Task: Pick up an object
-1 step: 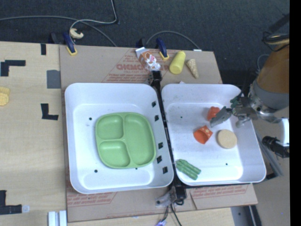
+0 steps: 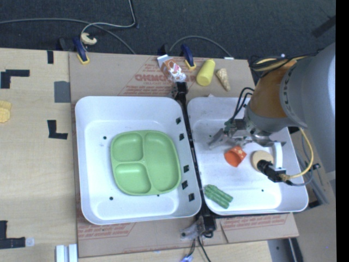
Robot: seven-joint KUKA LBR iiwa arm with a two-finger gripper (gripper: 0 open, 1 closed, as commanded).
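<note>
The hand [image 2: 221, 138] is reaching low into the right bin [image 2: 218, 111], its fingers spread and gripping nothing, angled toward the orange cup [image 2: 235, 156] lying at five o'clock just beside it, probably lining up a grasp.

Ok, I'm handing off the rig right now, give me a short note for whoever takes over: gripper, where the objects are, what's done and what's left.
Gripper: low inside the right bin, fingers pointing toward its left side, nothing between them; open or shut can't be judged.
Objects in the right bin: orange piece just below the gripper, green bean-like item near the front edge.
Left bin: green divided plate.
Done: arm is down in the bin.
Left: close on an object and lift it; nothing picked yet.
</note>
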